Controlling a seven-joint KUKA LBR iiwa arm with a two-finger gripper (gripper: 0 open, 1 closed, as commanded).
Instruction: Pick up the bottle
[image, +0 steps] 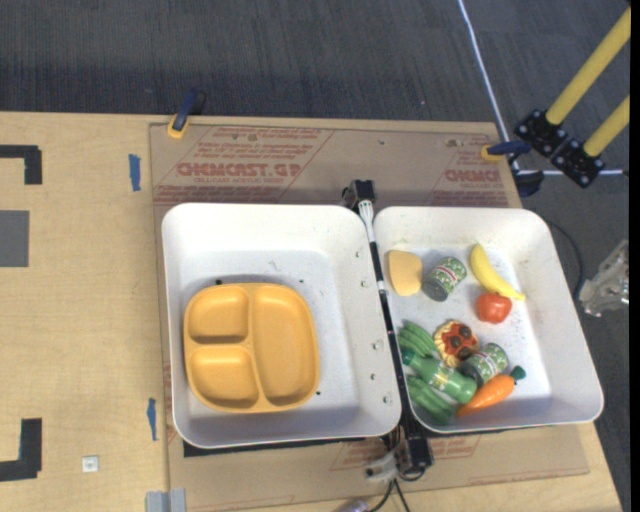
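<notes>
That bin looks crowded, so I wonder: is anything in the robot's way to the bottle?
Nothing lies on top of the green bottle, so from above it looks reachable. But it is hemmed in: the carrot lies against its right end, a can sits just behind, and green toy vegetables crowd its left.

Robotics lab: taped bench w/ bins (toy food).

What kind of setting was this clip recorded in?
Probably a robotics lab bench set up for picking trials: two white bins clamped side by side on a taped board, toy food like a banana and carrot, and a divided yellow tray.
</notes>
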